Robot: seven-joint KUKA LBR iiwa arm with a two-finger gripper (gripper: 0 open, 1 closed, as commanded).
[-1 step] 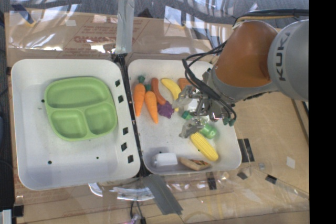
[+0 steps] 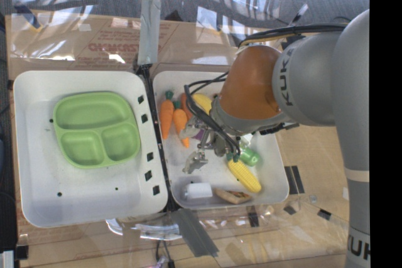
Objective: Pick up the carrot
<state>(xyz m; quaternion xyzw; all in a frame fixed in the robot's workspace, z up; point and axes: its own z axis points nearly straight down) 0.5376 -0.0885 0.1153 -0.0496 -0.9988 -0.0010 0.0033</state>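
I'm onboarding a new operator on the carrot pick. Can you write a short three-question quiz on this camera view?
1. True or false: the green divided plate lies in the left bin.
2. The carrots lie where in the right bin?
A. along its left wall, near the divider
B. at its near right corner
C. on the corn cob
3. Fill in: the yellow corn cob lies on the ____ side of the gripper.

Key: 1 true. 2 A. 3 right, as seen in the camera view.
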